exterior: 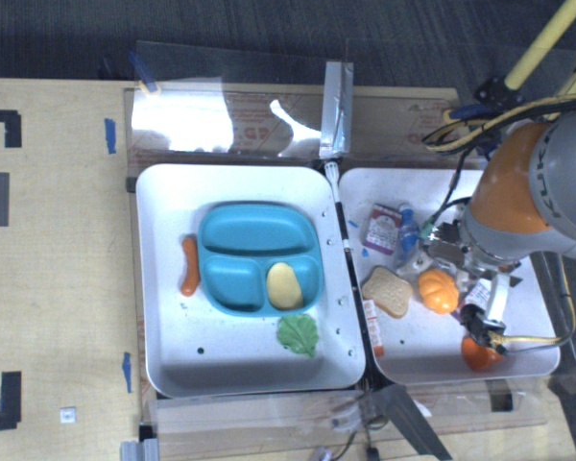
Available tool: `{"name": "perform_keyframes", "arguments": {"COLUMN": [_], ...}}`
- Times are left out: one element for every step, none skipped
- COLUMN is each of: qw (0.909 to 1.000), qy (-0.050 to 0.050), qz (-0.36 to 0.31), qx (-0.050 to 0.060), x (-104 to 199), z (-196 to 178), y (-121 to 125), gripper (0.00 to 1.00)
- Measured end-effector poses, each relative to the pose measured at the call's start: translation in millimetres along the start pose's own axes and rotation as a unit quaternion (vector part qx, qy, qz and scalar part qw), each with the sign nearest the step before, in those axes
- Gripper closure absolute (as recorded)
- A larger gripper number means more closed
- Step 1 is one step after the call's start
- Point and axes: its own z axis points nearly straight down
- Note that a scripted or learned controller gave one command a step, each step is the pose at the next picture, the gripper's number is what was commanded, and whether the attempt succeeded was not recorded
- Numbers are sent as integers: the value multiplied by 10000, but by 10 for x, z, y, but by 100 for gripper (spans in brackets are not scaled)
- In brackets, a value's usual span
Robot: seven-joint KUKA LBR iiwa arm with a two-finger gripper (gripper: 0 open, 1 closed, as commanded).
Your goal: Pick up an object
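Orange fruit lies mid right bin, beside bread slice; gripper poised directly above it for grasping, jaw state indiscernible.

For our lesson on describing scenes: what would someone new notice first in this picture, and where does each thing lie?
The bright blue divided tray in the left bin draws the eye first, with a yellow potato-like item in its lower right compartment. Beside the tray lie an orange hot dog to its left and a green leafy piece below it. Over the right bin, the arm's orange band hangs above an orange fruit and a slice of bread.
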Motion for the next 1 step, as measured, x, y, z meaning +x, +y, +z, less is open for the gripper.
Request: {"name": "perform_keyframes", "arguments": {"qw": [9938], "qy": [6], "qz": [-1110], "qx": [7], "x": [-372], "z": [-2], "y": [6], "gripper": [0]}}
